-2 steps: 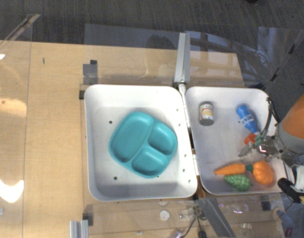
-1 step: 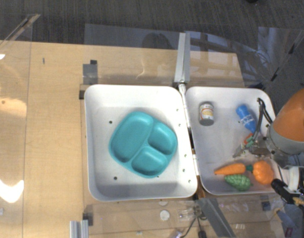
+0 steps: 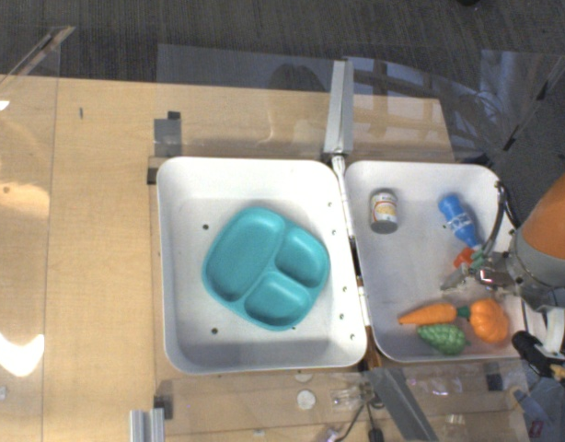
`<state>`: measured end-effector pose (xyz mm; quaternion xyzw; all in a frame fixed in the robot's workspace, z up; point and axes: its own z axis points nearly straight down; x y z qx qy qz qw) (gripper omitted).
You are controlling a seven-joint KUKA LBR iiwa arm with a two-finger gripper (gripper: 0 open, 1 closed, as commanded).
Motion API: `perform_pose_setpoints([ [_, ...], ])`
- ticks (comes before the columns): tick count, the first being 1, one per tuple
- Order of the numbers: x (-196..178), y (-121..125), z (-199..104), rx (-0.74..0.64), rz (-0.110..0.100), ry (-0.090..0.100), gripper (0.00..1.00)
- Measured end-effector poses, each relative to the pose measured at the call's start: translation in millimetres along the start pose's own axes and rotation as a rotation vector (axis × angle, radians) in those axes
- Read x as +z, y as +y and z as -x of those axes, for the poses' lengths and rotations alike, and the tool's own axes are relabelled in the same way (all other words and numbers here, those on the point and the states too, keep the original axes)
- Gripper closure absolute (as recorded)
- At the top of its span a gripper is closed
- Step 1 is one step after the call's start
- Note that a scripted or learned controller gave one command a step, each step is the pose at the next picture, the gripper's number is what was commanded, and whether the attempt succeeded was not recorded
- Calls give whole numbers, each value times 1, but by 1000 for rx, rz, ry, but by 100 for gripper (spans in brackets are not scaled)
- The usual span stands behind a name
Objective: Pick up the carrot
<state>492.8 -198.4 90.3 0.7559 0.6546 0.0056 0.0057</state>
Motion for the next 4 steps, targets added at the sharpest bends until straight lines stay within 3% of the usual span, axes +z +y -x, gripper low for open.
perform_pose_setpoints([
  [1, 0, 0, -7, -46, 4, -4, 0],
  [4, 0, -1, -2, 58, 0, 0, 0],
])
